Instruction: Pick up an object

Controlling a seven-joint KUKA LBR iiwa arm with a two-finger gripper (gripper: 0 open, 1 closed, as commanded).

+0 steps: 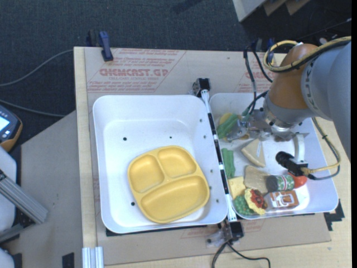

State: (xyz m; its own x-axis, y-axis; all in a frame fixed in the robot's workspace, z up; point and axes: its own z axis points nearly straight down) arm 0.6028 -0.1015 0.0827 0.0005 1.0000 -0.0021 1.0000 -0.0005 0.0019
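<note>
Nearest the lens, the grey arm hides its claw, grip state unreadable, directly above the cream wedge in the right bin.

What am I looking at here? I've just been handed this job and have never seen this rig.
One fixed camera looks down at a slant on a bench with two white bins. The grey robot arm with an orange band reaches in from the right, its wrist low over the right bin. That bin holds toy food: a green piece, a pale wedge, a small bottle and more. The left bin holds a yellow divided plate. Whether the arm holds anything cannot be told from this view.
</note>
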